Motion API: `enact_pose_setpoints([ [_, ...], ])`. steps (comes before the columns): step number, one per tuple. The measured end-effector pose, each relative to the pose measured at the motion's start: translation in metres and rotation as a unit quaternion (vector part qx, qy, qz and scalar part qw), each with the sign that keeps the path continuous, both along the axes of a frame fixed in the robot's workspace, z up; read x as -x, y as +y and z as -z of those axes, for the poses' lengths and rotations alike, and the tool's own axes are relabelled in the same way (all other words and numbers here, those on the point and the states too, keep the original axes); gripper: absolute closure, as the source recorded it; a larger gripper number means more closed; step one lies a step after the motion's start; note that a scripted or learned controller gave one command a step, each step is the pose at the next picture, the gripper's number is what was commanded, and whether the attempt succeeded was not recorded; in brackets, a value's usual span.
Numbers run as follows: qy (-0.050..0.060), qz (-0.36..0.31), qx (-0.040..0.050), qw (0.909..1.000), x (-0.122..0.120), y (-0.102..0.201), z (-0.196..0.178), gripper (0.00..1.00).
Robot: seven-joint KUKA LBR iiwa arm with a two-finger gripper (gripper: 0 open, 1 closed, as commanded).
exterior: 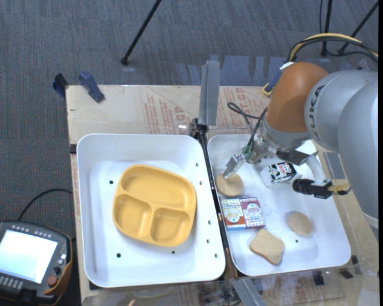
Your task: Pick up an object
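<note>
The right bin [332, 247] holds a round tan biscuit [230, 185] near its left wall. Beside it are a red and white box [242, 212], a slice of toast [266, 246], a smaller tan round piece [300, 223] and a small black and white milk carton [279, 172]. My gripper [237, 161] reaches in from the right and hangs low over the bin's upper left part. Its tip is just above the biscuit's far edge, and the carton lies just to its right. I see nothing in its grasp.
The left bin [96, 247] holds a yellow divided tray [154, 204]. A grey upright post [209, 97] stands behind the wall between the bins. The arm's orange band and grey body [319, 107] cover the right bin's far right corner.
</note>
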State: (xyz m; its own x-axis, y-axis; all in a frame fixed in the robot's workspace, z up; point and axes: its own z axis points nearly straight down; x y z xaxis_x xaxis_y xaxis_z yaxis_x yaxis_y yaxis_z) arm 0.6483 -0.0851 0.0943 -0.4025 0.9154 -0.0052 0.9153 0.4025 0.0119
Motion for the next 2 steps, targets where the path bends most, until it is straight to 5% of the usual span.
enact_pose_setpoints([
  [1, 0.000, 0.085, -0.0017, 0.9964, 0.016, -0.004, 0.000, 0.00],
  [2, 0.002, -0.017, -0.0001, 0.9999, 0.088, -0.042, 0.001, 0.00],
])
